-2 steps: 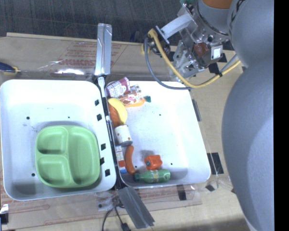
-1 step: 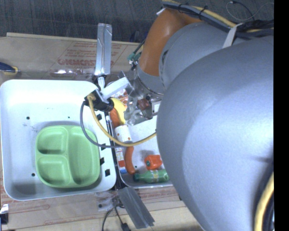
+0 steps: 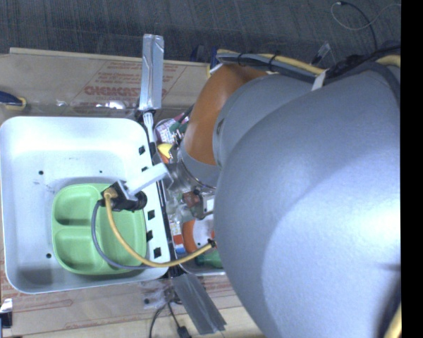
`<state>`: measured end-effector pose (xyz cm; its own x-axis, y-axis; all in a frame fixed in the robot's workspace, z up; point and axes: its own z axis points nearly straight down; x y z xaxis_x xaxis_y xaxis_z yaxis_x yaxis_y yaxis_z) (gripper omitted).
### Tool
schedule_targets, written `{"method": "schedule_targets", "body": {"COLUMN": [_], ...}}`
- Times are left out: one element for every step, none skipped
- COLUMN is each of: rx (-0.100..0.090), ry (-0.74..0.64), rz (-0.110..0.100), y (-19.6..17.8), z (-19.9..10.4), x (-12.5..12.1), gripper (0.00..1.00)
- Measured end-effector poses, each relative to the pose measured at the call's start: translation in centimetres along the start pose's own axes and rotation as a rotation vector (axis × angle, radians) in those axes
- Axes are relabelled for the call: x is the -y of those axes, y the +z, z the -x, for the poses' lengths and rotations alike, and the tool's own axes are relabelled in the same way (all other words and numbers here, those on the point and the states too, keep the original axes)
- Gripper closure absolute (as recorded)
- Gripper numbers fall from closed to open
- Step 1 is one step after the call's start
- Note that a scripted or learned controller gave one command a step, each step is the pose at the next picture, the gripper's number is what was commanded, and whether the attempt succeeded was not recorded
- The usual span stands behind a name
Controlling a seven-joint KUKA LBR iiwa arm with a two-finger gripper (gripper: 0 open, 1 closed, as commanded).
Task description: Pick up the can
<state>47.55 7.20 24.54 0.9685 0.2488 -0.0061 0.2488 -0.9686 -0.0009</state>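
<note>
One claw [image 3: 185, 201], down in the right bin [image 3: 173, 215] under the grey arm [image 3: 310, 203]; mostly hidden, so cannot tell if it is released or clenched. Just below it sits an orange-and-white rounded thing, likely the can [image 3: 190, 235]; one seen, partly covered. Judged light, with a stiff thin wall that dents if squeezed hard, and slick metal; take it across mid-body, not the rim. Also there: one multicoloured packet [image 3: 170, 129], one green bit [image 3: 211, 259]. Left bin [image 3: 28, 146]: one green divided tray [image 3: 77, 231]. Two bins total on the table [image 3: 70, 72].
</note>
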Motion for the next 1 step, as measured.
{"method": "schedule_targets", "body": {"rx": [-0.005], "ry": [-0.076], "rz": [-0.001], "y": [-11.02], "z": [1.52], "x": [-6.15], "gripper": [1.00]}}
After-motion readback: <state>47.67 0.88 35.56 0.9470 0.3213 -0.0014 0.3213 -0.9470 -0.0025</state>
